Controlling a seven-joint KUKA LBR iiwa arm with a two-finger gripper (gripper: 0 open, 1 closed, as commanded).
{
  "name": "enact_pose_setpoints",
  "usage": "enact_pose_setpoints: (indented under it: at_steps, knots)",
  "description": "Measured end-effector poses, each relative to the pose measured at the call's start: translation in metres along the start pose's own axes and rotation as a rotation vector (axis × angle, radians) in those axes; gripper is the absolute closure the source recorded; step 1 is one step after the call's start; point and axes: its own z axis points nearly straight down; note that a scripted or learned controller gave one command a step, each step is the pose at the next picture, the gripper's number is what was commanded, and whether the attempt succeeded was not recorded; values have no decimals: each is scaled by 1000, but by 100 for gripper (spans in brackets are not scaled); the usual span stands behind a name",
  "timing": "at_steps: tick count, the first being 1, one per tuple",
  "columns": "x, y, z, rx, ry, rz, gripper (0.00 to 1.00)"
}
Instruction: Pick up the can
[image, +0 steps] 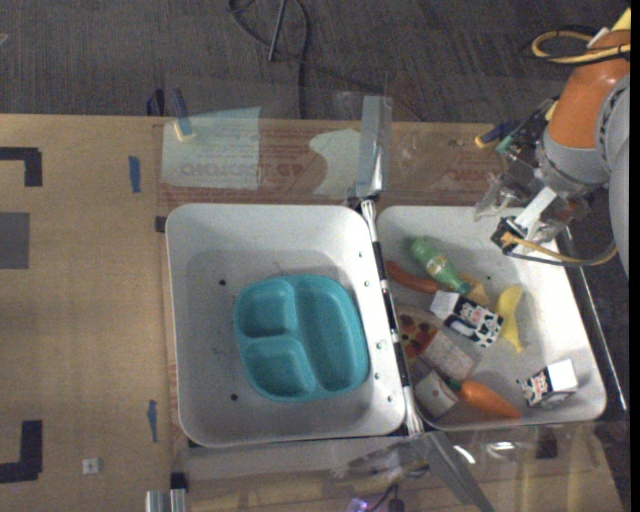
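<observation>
The can (436, 392) is a small grey, silver-topped cylinder lying in the near left corner of the right bin (585, 330). It is pressed between the bin's left wall and an orange carrot (489, 400). My gripper (498, 198) hangs over the far right corner of that bin, well away from the can and above the objects. Nothing shows between its fingers.
Also in the right bin are a green bottle (433, 259), a long orange piece (412, 277), a cow-patterned carton (472, 321), a yellow banana (512, 312), a flat pinkish packet (447, 355) and a small carton (549, 384). The left bin (200, 250) holds a teal divided tray (300, 336).
</observation>
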Motion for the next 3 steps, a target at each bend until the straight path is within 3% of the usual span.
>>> enact_pose_setpoints:
  at_steps: [1,2,3]
  knots:
    - [-50,-20,56,6,-1,142,0]
    - [-51,6,-31,1,-1,414,0]
    - [-61,10,-28,3,-2,485,0]
